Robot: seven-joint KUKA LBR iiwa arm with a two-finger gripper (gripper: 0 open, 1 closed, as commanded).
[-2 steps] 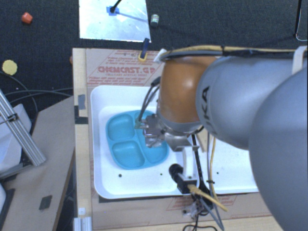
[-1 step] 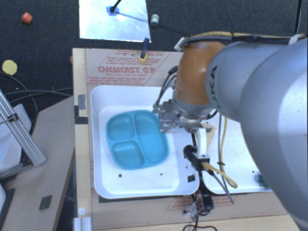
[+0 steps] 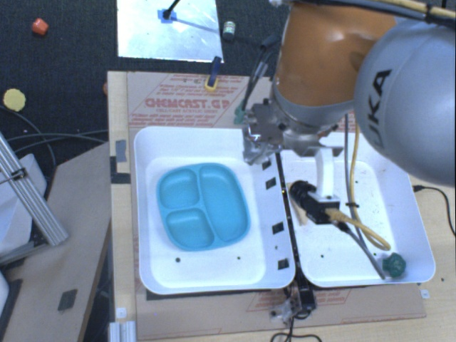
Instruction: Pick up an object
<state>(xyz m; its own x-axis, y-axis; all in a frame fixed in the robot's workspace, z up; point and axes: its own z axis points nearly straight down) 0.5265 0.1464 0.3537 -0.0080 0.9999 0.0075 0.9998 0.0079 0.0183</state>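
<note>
The jaws hang over the far right corner of the left bin [image 3: 214,271]; whether they are spread or pressed together cannot be told. A blue divided plate [image 3: 203,206] lies mid-bin there. A small teal ball [image 3: 394,265] sits in the right bin's [image 3: 399,191] near right corner.

A blue tray [image 3: 203,206] is lying flat and face up in the middle of the left bin [image 3: 144,216], rounded at the corners and split into three compartments: two smaller ones on the left, one long one on the right. It is sitting slightly askew, clear of every wall. A small dark-green ball [image 3: 394,265] is resting in the right bin [image 3: 422,228] — close to its near right corner.
</note>
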